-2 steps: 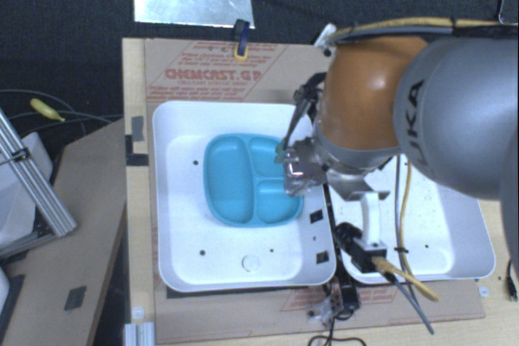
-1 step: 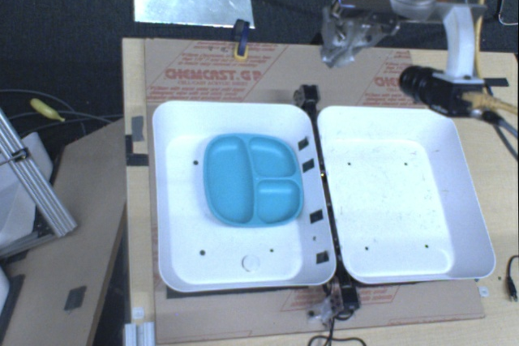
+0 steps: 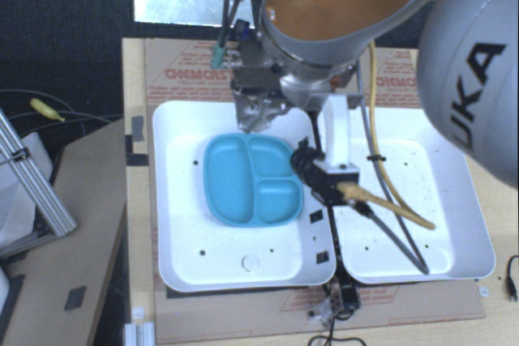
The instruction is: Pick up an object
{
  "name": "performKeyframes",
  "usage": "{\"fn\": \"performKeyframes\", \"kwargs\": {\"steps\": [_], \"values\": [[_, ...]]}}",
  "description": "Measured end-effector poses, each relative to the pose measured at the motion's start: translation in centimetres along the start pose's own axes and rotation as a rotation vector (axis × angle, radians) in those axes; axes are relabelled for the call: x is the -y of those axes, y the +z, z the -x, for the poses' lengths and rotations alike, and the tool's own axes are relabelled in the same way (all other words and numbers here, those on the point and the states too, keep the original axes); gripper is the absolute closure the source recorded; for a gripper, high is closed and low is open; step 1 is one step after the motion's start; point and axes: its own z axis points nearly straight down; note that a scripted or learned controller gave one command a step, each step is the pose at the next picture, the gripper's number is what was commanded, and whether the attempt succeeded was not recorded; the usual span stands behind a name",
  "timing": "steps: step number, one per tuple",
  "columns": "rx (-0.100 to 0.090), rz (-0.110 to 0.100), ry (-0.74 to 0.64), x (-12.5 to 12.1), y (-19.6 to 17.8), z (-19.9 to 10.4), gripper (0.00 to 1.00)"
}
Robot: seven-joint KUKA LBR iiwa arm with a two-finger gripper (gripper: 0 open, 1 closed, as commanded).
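Note:
A light blue divided plate [image 3: 250, 179] lies flat in the left white bin [image 3: 182, 198], toward its middle right. The arm's wrist and gripper [image 3: 258, 116] hang over the plate's far edge, near the back of the left bin. The grey arm body with its orange band covers much of the upper right of the view and hides the fingertips.
The right white bin [image 3: 442, 198] sits beside the left one, with cables, a yellow hose [image 3: 389, 202] and a black fitting [image 3: 312, 170] draped across the divide. Both bins rest on cardboard [image 3: 182, 69]. A metal frame [image 3: 28, 182] stands at the left.

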Motion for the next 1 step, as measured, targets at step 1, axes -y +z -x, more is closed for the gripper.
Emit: {"fn": "performKeyframes", "kwargs": {"steps": [1], "values": [[0.004, 0.000, 0.021, -0.25, 7.19, 8.01, 1.00]]}}
